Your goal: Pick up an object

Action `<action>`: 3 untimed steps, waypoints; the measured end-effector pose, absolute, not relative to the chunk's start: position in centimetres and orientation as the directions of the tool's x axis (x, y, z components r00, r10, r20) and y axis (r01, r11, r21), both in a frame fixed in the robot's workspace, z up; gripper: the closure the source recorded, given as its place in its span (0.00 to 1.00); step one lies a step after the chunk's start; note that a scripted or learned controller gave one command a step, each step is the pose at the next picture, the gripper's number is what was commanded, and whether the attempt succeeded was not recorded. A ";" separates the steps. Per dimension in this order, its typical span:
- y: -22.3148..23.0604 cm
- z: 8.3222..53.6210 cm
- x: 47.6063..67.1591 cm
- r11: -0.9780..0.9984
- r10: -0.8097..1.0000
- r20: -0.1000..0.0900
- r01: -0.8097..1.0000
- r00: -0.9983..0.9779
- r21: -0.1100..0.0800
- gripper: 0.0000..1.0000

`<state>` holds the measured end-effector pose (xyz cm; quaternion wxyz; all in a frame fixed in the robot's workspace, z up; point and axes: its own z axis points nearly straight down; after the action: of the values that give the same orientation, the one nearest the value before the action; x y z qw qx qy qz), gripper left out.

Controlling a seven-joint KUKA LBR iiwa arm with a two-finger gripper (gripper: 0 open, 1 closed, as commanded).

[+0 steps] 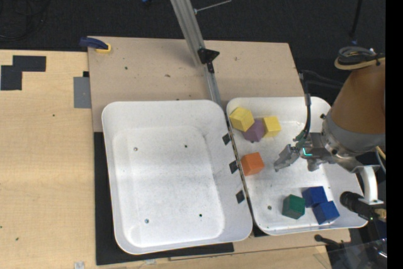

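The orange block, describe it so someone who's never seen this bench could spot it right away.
Find the right-hand white bin. Along its left wall, about halfway down, sits the orange block, alone. It lies below the cluster formed by a yellow block, a purple block and a smaller yellow block, and it is the only orange one.

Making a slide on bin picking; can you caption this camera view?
Arm's gripper hovers in the right bin among yellow, purple, orange, green and blue blocks.
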<state>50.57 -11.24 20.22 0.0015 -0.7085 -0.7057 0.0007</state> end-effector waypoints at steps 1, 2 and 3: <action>-10.9 14.0 49.8 -0.001 1.000 0.003 1.000 0.001 -0.011 0.00; -10.9 9.2 49.9 -0.001 1.000 0.002 1.000 0.001 -0.002 0.00; -11.0 10.2 49.8 -0.010 1.000 0.004 1.000 0.010 -0.004 1.00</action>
<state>49.82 -10.98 10.23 0.0028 -0.7108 -0.7034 -0.0002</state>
